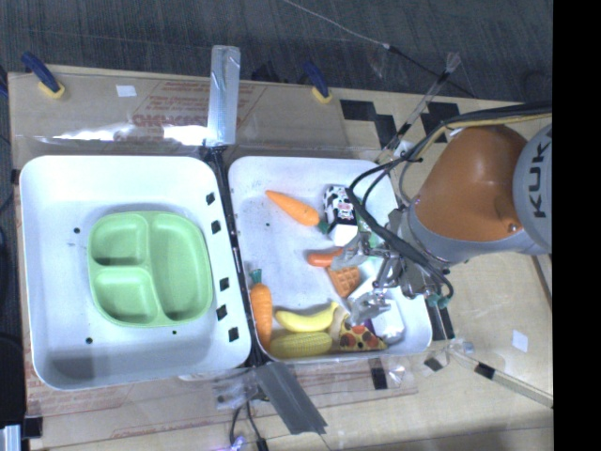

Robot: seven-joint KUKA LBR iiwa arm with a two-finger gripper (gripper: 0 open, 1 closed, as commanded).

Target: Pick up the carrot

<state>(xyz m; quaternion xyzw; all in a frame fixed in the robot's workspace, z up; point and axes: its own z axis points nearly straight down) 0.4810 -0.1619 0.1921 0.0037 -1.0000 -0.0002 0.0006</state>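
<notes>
Two carrots lie in the right bin. One orange carrot lies slantwise near the bin's upper middle. A second carrot lies upright along the bin's left wall, low down. My gripper hangs low at the bin's right side, beside a waffle-like orange piece and well right of both carrots. No carrot is between its fingers. The arm's orange band covers the bin's right edge.
The right bin also holds a small red-orange piece, a black-and-white toy, a banana, a corn cob and a pizza slice. A green divided plate sits in the left bin.
</notes>
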